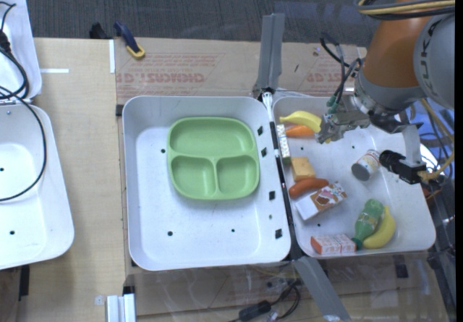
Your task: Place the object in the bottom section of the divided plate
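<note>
Two white bins are sitting side by side on your bench. You're looking at the left bin (145, 234) holding just the green divided plate (213, 157), which is lying flat with one big section toward the back and two smaller ones toward the front, nothing in any of them.

The right bin (405, 241) is holding all the loose stuff: a yellow banana (302, 120) at the back left with another yellow piece just below it, a tan block (302, 167), an orange carrot (308, 186), a red and white carton (323, 200), a small can (366, 165), a green bottle (368, 217) leaning against a second banana (384, 230), and an orange box (333, 244) at the front edge.

Your arm is reaching in from the right, and the gripper (329, 130) is hanging over the back of the right bin, just beside the banana. Honestly can't tell whether it's open or closed from this angle, and nothing is visibly sitting in it.
</note>
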### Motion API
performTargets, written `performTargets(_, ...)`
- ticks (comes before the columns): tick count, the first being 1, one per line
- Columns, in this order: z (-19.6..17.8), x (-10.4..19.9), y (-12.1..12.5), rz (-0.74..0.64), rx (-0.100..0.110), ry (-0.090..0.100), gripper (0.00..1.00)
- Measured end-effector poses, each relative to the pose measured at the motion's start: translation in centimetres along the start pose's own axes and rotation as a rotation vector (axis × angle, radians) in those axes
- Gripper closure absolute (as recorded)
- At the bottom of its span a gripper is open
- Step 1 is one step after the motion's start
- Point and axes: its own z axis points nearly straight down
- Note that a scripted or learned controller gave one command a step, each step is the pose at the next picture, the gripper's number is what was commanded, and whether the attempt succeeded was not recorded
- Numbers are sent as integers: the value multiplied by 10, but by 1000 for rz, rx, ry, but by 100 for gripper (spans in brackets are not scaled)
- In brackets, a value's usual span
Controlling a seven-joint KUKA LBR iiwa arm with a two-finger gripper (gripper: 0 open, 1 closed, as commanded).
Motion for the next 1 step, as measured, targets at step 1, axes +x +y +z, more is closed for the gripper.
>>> performTargets(1,0,93,47,-224,0,-1,100)
